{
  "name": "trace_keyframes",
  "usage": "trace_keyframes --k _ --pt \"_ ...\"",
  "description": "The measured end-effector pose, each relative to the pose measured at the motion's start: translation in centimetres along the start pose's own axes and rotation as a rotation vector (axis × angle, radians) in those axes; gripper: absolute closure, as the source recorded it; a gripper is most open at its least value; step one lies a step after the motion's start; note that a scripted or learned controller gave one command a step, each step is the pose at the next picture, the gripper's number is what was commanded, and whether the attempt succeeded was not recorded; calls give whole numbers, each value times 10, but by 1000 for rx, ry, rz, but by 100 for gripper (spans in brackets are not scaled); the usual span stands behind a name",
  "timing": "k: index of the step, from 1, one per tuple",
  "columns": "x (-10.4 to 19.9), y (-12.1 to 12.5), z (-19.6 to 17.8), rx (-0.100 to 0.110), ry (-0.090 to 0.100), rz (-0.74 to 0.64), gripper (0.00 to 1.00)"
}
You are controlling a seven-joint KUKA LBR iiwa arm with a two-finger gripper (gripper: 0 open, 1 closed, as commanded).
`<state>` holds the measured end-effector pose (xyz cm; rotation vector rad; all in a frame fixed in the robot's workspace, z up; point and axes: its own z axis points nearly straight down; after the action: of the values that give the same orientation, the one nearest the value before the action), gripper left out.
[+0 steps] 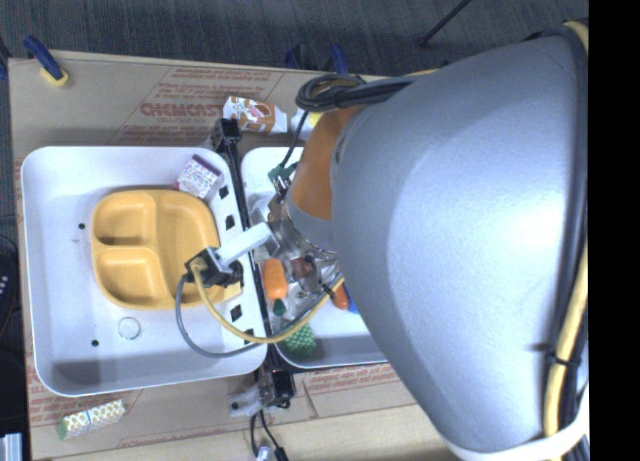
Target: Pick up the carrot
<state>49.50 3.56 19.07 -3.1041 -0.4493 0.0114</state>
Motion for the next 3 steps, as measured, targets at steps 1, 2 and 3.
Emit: trace_keyframes --k 1,2,3 --pt "3 13 0 -2 2 79 0" --pt "-1 1 0 0 0 68 0" --pt "12 12 0 -2 2 59 0"
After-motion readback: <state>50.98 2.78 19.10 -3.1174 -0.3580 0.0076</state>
